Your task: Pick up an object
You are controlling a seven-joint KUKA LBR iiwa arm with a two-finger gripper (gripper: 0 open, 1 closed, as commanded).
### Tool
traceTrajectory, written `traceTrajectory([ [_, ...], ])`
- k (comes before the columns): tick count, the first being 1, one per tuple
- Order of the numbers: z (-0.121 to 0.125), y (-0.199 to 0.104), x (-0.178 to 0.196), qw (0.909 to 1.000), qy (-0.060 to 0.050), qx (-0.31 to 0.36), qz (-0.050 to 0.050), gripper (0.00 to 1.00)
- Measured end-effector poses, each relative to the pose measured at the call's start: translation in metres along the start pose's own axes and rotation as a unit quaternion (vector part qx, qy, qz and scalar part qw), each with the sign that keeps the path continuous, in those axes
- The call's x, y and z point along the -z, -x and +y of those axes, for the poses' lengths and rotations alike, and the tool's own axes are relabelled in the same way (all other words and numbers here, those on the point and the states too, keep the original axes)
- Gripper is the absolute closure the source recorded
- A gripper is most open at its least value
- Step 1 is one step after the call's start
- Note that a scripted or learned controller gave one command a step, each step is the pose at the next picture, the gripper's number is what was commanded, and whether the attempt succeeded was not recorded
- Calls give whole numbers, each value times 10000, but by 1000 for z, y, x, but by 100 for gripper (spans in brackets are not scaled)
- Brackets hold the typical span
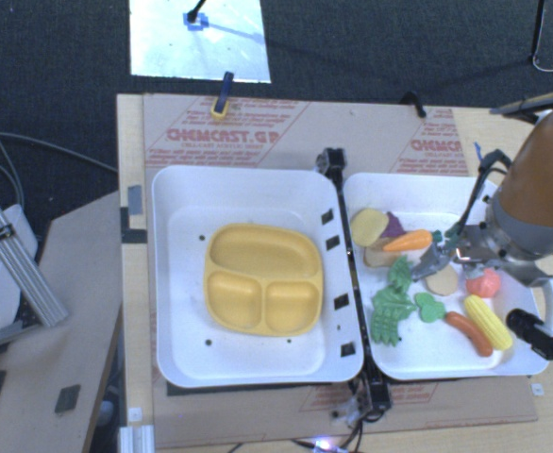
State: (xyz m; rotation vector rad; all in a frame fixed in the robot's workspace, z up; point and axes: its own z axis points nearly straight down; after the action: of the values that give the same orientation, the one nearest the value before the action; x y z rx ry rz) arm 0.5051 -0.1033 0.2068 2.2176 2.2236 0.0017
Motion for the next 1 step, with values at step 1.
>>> traceTrajectory([
  [1,-17,7,-124,10000,26,-10,-8,0],
])
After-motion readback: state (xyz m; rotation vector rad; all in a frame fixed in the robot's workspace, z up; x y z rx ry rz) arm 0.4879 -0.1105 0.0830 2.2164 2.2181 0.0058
